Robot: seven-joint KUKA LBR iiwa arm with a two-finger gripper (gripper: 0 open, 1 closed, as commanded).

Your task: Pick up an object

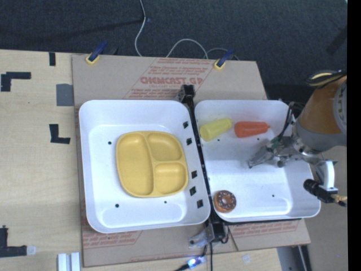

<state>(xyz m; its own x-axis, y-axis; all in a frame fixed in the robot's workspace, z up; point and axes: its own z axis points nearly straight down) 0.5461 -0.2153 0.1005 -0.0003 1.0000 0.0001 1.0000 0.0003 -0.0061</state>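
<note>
A: While nothing is gripped, where is the tool (pixel 256 161) found?

B: It is seen low in the right bin (pixel 282 205), its tips aimed towards nine o'clock. Whether they are spread or pressed together cannot be told.

A: And the nearest object?

B: The orange carrot-like piece (pixel 250 129) is judged nearest, lying at about twelve o'clock from the tool, its long axis set from three to nine. The yellow piece (pixel 215 129) is placed just beside it, at its nine o'clock; the doughnut (pixel 224 200) is found at the tool's seven o'clock.
</note>
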